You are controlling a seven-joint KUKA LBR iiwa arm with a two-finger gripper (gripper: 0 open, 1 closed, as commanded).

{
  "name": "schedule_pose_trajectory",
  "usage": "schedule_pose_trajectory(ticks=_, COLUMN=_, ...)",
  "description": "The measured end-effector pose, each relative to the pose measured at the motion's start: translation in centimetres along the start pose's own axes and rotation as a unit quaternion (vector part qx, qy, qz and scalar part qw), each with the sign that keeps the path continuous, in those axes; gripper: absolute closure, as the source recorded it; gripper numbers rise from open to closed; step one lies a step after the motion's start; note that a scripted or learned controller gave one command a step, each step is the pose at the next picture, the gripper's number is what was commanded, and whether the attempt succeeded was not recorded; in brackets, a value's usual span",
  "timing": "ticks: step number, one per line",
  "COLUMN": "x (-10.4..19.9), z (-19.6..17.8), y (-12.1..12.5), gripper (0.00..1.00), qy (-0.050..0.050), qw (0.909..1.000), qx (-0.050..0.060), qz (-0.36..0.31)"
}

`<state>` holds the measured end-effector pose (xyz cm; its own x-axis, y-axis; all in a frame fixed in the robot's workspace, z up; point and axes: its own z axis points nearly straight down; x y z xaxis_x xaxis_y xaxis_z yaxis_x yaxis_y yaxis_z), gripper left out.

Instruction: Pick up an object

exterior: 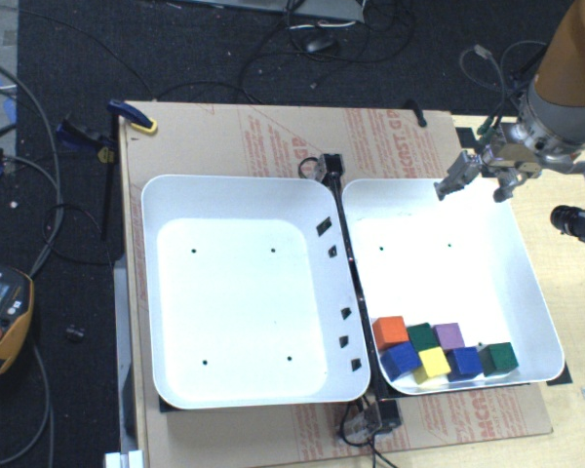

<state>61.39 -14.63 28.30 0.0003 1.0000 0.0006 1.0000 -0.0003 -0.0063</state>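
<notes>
Your gripper hangs high over the right bin's far edge, fingers spread wide, holding nothing. The blocks sit at its near edge. Next, reach down to one.

Bright, even overhead light. White bins near blown out, soft glare on floors. Faint shadows along rims. Dark floor left of jaws murky, grainy. Overall softness; arm slightly blurred.

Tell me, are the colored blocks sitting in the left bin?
No, the colored blocks sit clustered in the near corner of the right bin.
</notes>
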Motion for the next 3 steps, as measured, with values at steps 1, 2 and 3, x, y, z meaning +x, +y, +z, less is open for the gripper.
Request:
schedule_pose_trajectory(ticks=1, x=0.0, z=-0.4, y=0.1, gripper=0.00, qy=0.000, qw=1.0000, qx=-0.003, qz=0.000)
schedule_pose_trajectory(ticks=2, x=0.2, z=6.0, y=0.1, gripper=0.00, qy=0.000, qw=1.0000, qx=0.000, qz=0.000)
schedule_pose_trajectory(ticks=3, x=0.2, z=10.2, y=0.2, gripper=0.00, qy=0.000, qw=1.0000, qx=-0.001, qz=0.000)
